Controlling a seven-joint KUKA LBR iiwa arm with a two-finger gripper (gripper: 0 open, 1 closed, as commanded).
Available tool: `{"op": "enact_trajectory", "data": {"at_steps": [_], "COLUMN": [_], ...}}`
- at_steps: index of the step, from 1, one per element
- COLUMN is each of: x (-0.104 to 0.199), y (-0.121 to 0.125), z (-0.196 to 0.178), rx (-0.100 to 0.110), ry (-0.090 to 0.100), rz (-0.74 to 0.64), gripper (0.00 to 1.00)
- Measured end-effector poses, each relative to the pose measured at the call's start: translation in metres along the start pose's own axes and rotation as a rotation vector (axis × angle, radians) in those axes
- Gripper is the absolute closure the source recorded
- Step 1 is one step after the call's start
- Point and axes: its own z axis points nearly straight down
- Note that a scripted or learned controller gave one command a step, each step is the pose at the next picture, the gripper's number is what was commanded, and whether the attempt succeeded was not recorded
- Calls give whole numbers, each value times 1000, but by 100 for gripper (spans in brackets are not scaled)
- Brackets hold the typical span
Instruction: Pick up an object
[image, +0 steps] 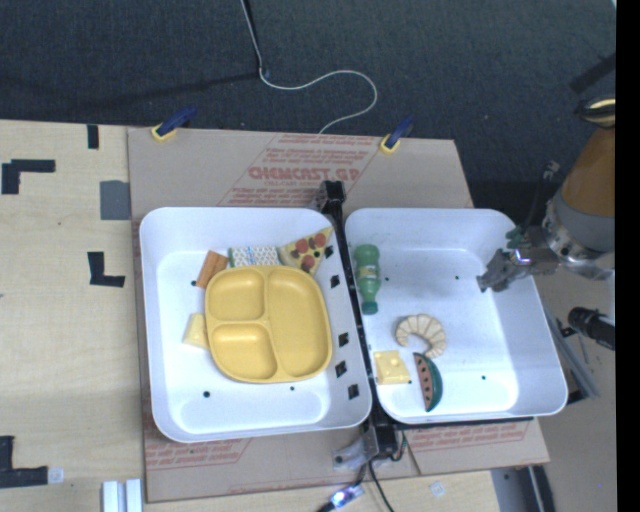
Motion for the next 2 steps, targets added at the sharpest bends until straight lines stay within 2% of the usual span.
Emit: {"op": "enact_trajectory", "data": {"at_steps": [1,2], "x": [1,48], "y": [1,-3], "z": [-24,-15], "rx": [3,7], "ry": [1,2], "rz": [0,-2], "gripper": [100,100]}}
